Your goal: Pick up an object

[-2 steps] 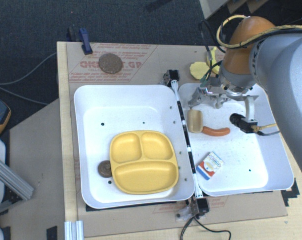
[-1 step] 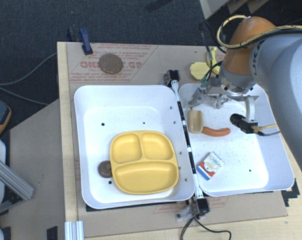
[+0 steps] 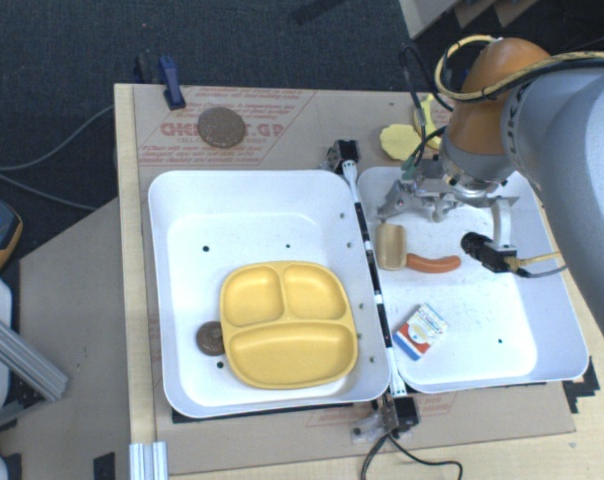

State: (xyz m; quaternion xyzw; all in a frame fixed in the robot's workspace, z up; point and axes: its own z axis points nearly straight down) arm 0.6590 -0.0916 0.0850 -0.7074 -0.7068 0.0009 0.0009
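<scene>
My gripper hangs over the far left corner of the right bin, below the orange band of the arm. Just in front of it lie a tan, bread-like piece and an orange-red sausage, side by side near the bin's left wall. A small red, white and blue packet lies nearer the front. I see nothing held in the gripper. The left bin holds a yellow divided plate with a brown round disc at its left edge.
A second brown disc and a blue clamp sit on the bench behind the left bin. A yellow object lies behind the right bin, beside the arm. The arm's bulk covers that bin's far right.
</scene>
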